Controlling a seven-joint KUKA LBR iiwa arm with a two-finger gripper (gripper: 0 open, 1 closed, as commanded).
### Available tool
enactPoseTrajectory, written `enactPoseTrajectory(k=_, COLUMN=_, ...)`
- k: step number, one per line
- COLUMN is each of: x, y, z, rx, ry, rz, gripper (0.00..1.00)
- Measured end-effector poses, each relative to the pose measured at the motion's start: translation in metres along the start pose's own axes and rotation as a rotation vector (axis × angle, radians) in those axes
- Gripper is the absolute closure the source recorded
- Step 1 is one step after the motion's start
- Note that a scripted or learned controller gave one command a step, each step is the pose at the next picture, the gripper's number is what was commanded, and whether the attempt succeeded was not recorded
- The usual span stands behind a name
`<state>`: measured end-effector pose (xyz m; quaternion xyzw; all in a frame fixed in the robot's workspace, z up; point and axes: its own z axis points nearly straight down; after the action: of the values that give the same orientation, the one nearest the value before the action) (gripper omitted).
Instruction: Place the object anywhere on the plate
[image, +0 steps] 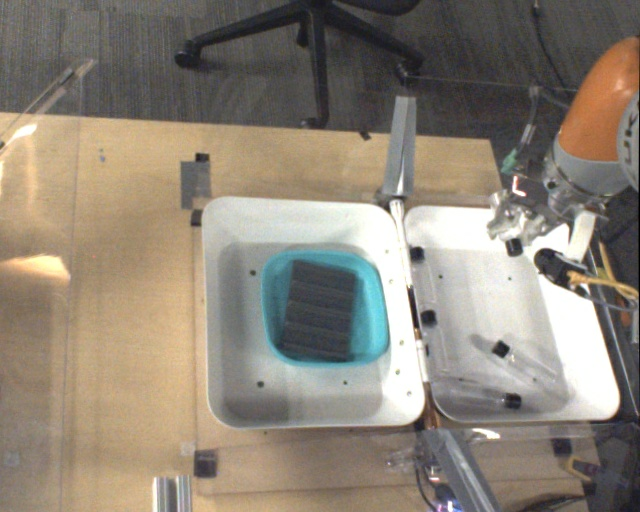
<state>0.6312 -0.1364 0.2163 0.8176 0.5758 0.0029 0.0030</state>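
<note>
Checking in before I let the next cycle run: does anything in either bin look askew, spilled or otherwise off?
Nothing looks spilled or damaged. The dark ridged block lies flat on the teal plate in the left bin, slightly turned. Two clear tubes with black caps lie loose in the right bin. The hand is over that bin's far edge.

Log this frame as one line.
dark ridged block on teal plate | left bin | gripper over right bin far edge

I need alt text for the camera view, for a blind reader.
A dark grey ridged rectangular block lies on a turquoise square plate in the left white bin. The arm's pincer hovers over the right white bin's far edge.
</note>
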Motion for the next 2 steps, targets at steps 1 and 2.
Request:
enactPoseTrajectory(k=1, x=0.026, y=-0.079, z=0.073, rx=0.007, ry=0.000, rz=-0.034, gripper=1.00)
enactPoseTrajectory(k=2, x=0.091, y=-0.144, z=0.021, rx=0.004, ry=0.002, rz=-0.155, gripper=1.00)
